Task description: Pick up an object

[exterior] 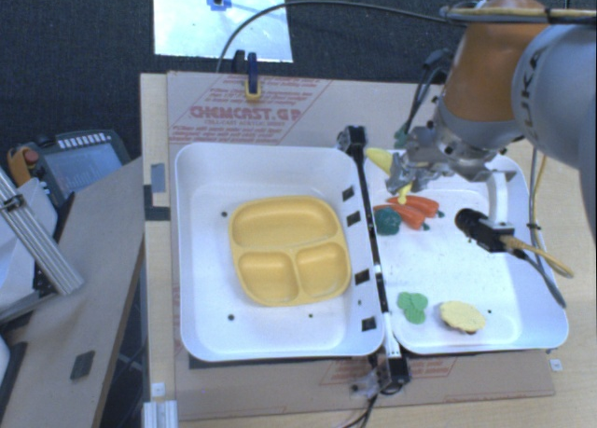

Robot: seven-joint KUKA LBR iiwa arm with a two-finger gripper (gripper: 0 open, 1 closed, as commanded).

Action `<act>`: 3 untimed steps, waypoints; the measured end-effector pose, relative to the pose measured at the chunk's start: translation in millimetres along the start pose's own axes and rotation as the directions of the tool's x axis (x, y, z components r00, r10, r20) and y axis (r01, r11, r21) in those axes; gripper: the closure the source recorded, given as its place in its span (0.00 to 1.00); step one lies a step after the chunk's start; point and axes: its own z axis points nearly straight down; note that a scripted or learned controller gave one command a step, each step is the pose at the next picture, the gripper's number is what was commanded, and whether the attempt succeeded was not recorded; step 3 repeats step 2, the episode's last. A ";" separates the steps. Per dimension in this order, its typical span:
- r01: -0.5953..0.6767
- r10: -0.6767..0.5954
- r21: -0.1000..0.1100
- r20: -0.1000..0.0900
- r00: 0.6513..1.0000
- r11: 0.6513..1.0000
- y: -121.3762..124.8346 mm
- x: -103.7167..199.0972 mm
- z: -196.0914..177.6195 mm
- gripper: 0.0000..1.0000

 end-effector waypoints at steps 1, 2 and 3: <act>0.000 0.000 0.001 0.000 1.000 1.000 -13.4 50.3 13.8 1.00; 0.000 0.000 0.001 0.000 1.000 1.000 -23.4 103.8 23.1 1.00; 0.000 0.000 0.001 0.000 1.000 1.000 -23.4 103.8 23.1 1.00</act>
